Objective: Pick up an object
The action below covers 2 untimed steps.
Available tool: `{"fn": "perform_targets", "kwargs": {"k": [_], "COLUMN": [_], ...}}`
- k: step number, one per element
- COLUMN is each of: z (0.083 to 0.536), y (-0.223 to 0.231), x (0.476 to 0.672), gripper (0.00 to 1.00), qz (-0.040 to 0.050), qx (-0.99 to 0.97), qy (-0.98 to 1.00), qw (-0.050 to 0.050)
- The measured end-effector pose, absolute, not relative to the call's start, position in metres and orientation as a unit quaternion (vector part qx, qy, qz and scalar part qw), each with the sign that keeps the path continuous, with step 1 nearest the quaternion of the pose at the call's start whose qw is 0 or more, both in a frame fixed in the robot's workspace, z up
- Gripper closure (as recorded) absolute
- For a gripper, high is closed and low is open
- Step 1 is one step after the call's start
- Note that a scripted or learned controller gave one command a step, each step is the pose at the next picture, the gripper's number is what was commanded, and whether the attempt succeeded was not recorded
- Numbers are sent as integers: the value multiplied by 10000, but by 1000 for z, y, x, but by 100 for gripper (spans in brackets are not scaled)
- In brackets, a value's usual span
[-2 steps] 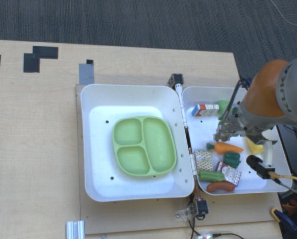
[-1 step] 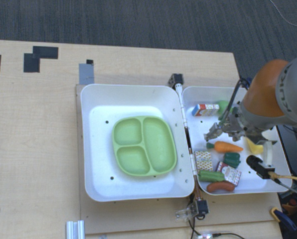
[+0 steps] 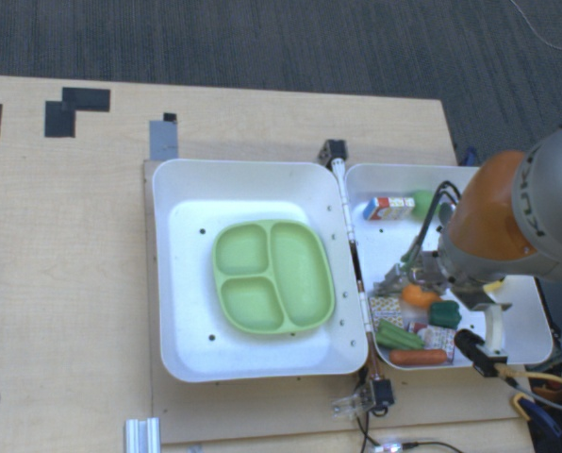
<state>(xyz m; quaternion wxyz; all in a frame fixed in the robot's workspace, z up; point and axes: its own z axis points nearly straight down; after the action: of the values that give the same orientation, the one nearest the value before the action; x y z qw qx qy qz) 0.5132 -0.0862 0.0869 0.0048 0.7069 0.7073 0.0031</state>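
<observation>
- Pale wood makes up the bench [image 3: 64,281], with a few dark squares of tape [image 3: 74,109] stuck near its far left corner.
- The left bin [image 3: 182,281] is white and shallow, and a light green divided plate [image 3: 272,277] lies in the middle of it, flat, with two small compartments on the left and one long one on the right.
- A thin metal divider runs between the two bins, which sit side by side and touch along that edge.
- The right bin [image 3: 385,243] holds a heap of small things toward its near side: a green bean-like piece [image 3: 392,334], a red-orange sausage-shaped piece [image 3: 419,357] against the near wall, a dark green block [image 3: 444,313] and an orange ball [image 3: 417,296].
- A small white box with red and blue ends [image 3: 388,208] lies apart from the heap, near the far wall, beside a green piece [image 3: 422,203].
- The end effector [image 3: 415,279] hangs low over the heap, just above the orange ball, possibly touching it; the wrist hides its tips, so I cannot tell whether they are apart or together.
- The grey arm with its orange band [image 3: 484,217] reaches in from the right over the right bin.
</observation>
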Motion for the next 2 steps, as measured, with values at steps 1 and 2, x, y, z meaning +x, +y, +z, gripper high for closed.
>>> {"fn": "perform_targets", "kwargs": {"k": [1,2], "z": [98,256], "y": [-86,-44], "x": [515,564], "gripper": [100,100], "qz": [52,22], "qx": [7064,7055], "qy": [7077,7087], "qw": [75,18]}}
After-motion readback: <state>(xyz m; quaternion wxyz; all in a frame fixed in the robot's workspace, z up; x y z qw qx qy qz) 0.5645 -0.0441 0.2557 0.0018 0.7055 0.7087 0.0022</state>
